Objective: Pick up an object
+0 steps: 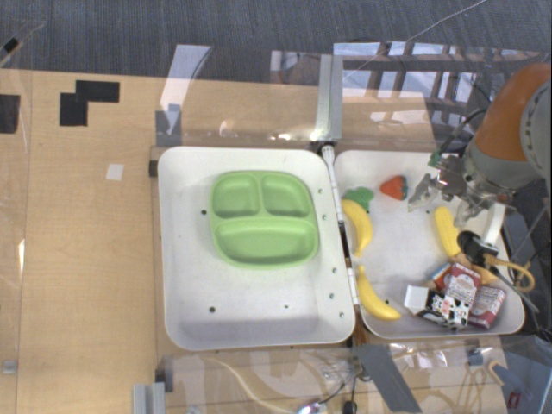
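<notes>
The arm reached in from the right and its gripper (455,198) hung low over the right bin (390,257), near that bin's far right side. Whether the jaws were spread or pressed together could not be told from this slanted view, and nothing showed between them, so no object could be called held. The step in hand looked like the approach to a grasp. Candidates lay in that bin: a banana (446,233) just below the gripper, a second banana (359,223) against the divider, a third banana (376,296) near the front edge, a small red piece (394,187) beside a green piece (360,197), and a cluster of small cartons (462,296) in the front right corner. The left bin (250,313) carried a green divided plate (262,218). In my judgement the nearest banana was the likeliest target; the next move called for centring over it, descending, and closing across its narrow width.
</notes>
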Robot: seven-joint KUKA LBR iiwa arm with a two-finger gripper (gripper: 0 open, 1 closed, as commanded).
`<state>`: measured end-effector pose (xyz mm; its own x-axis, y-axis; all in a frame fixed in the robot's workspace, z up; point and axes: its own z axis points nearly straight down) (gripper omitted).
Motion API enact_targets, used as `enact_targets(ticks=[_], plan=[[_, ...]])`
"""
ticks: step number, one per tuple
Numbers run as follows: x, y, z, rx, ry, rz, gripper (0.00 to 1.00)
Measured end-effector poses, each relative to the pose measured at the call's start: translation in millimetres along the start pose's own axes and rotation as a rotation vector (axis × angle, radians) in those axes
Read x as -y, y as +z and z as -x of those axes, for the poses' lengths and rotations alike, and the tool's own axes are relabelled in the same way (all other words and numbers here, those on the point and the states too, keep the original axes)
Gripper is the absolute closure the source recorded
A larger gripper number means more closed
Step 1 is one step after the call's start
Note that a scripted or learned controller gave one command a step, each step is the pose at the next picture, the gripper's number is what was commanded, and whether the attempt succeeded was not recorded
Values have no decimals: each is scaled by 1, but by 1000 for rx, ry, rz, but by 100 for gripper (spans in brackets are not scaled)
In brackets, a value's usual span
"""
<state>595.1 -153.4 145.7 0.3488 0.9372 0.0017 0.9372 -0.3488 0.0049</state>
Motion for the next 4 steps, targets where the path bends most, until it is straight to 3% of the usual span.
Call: enact_targets(ticks=[1, 2, 3, 4], plan=[[20, 40, -18, 1, -12, -3, 0], [-11, 57, -74, -3, -84, 6, 0], [-14, 57, -66, -1, -290, 7, 0], [-50, 58, -77, 1, -220, -10, 0]])
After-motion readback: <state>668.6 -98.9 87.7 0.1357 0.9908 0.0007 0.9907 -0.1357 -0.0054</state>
